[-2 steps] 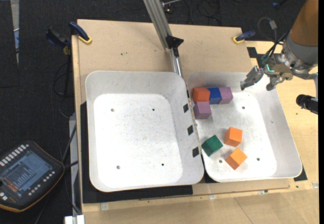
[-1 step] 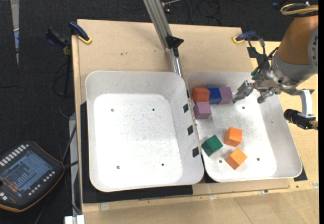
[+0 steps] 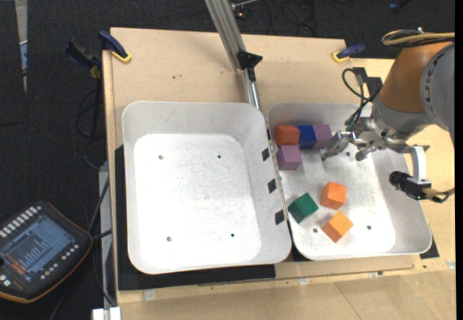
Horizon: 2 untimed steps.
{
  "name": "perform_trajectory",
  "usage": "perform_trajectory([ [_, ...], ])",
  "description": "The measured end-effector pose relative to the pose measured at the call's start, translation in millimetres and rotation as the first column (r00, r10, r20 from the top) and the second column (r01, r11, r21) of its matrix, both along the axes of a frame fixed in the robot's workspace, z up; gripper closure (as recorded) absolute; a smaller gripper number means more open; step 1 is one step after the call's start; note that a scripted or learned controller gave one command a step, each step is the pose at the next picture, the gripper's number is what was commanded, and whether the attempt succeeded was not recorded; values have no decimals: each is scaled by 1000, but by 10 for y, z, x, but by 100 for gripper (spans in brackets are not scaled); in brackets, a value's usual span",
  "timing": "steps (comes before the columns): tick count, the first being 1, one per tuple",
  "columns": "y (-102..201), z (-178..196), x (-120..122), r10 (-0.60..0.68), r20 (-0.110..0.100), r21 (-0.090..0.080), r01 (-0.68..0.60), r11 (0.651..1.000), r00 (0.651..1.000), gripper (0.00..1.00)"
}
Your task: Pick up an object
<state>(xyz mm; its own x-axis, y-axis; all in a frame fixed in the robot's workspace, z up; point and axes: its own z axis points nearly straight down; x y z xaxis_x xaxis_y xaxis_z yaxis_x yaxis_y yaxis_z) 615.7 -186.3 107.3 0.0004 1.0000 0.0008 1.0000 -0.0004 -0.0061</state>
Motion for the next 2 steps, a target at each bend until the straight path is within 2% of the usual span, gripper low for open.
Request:
perform_trajectory([
  [1, 5, -126, 1, 0, 4, -1, 0, 1000, 1000, 0],
  [2, 3, -11, 10, 0, 8, -2, 0, 1000, 1000, 100],
])
